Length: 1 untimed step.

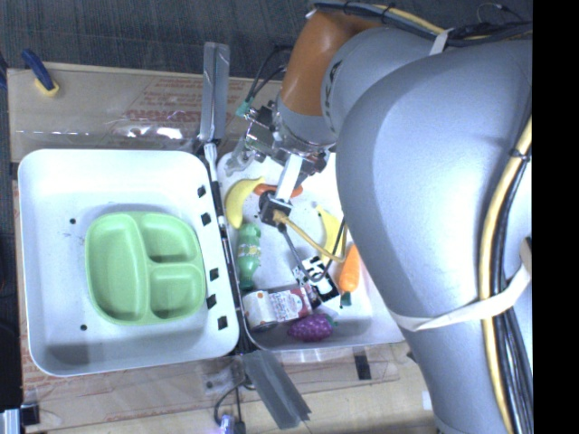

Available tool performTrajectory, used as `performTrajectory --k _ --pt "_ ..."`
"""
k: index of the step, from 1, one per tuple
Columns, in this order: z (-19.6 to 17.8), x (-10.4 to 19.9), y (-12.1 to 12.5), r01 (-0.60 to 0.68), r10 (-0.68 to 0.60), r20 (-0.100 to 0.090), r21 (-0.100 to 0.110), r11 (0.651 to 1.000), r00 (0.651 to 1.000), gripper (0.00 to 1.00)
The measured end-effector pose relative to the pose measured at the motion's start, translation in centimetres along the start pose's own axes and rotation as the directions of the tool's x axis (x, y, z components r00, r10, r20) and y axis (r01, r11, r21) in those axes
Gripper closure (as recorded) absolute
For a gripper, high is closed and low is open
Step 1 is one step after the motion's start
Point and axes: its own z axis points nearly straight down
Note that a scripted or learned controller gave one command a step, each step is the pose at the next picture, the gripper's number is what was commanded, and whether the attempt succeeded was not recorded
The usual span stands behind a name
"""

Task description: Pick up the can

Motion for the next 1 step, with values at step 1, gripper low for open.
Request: performTrajectory --k 1 --pt "-0.84 0.16 -0.14 0.011 -0.011 0.003 0.006 1.0 1.0 1.0"
